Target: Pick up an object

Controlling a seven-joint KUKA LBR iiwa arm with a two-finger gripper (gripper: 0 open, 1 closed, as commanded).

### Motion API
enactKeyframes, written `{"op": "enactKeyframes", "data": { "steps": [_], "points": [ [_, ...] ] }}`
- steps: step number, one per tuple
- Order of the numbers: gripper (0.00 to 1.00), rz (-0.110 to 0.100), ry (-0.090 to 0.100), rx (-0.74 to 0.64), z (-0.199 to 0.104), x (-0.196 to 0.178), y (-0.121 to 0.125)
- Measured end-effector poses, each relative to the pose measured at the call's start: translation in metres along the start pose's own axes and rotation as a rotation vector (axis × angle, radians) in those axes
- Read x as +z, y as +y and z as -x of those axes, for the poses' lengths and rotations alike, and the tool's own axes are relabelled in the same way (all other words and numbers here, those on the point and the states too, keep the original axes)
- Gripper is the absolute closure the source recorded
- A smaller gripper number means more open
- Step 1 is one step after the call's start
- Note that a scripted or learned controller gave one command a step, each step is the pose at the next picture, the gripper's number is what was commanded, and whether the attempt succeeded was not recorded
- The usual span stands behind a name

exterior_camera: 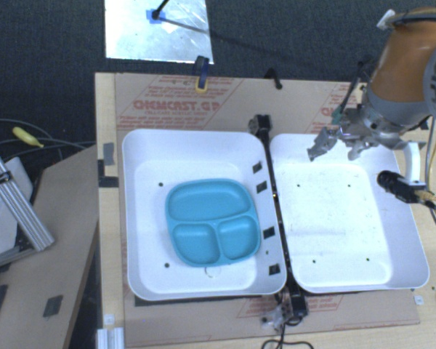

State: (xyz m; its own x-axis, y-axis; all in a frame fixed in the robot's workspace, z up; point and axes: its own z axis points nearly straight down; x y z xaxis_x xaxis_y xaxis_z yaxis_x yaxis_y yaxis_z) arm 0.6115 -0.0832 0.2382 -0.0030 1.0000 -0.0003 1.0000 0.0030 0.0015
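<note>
The two-finger gripper (339,143) hangs over the back edge of the right shallow white bin (392,267), fingers spread and nothing between them, as far as I can make out. The light blue three-compartment plastic tray (212,219) sits in the left white bin (142,195), well apart. Looks like the approach stage; next it'd need to swing left and come down.

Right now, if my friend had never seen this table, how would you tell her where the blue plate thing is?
Find the two white bins sitting side by side on the bench. Look in the left bin, the one away from the grey and orange robot arm. The blue tray lies flat in its middle; it has rounded corners and three sections, one long and two small, and is the only coloured thing in either bin.
</note>
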Motion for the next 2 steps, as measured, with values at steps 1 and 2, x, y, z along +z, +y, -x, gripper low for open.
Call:
{"op": "enactKeyframes", "data": {
  "steps": [1,2],
  "points": [
    [0.00,-0.002,0.003,-0.003,-0.028,-0.047,-0.087],
    [0.00,-0.001,0.006,-0.015,-0.176,-0.034,-0.105]
  ]
}}
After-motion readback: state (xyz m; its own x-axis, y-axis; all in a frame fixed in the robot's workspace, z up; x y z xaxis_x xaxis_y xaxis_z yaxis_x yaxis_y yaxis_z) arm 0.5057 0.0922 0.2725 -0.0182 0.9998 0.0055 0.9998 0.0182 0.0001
